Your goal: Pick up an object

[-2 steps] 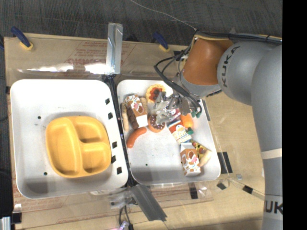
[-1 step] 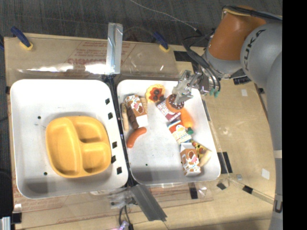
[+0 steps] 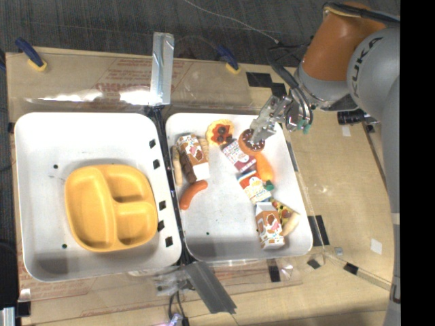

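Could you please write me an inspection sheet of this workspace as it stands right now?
Surface: wooden bench bearing two shallow white bins side by side, left bin and right bin.
Job's things: right bin holds toy food: a sausage, a pizza slice, a carrot, several small cartons such as one near the front, and a donut-like piece.
Clutter: yellow divided tray in the left bin.
Grippers: gripper low over the right bin's back right, at the donut-like piece; grasp cannot be told.
Cables: thin cable across the dark floor behind the bench.
Surroundings: blue clamps at the bench's back edge.
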You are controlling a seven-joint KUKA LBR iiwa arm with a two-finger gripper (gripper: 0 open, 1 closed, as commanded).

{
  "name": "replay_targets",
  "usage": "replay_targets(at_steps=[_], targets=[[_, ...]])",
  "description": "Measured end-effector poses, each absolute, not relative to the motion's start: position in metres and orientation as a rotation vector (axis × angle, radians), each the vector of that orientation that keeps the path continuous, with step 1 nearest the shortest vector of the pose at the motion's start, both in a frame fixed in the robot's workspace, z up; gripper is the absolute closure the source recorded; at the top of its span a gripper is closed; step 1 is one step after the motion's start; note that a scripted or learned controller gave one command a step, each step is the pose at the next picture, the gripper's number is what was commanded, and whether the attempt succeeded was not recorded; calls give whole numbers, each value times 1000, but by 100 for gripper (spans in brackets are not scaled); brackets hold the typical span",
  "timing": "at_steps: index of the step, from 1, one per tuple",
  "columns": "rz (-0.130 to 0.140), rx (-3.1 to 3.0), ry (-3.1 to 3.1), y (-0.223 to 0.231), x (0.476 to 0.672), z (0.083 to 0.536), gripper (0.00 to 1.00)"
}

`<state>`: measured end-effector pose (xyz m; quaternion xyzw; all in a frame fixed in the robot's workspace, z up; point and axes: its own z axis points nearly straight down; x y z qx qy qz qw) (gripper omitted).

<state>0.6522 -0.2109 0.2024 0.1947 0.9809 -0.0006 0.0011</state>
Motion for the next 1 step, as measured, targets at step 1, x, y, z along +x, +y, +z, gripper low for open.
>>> replay_targets(at_steps=[1], targets=[[-1,610,3080,-211,652,202,0]])
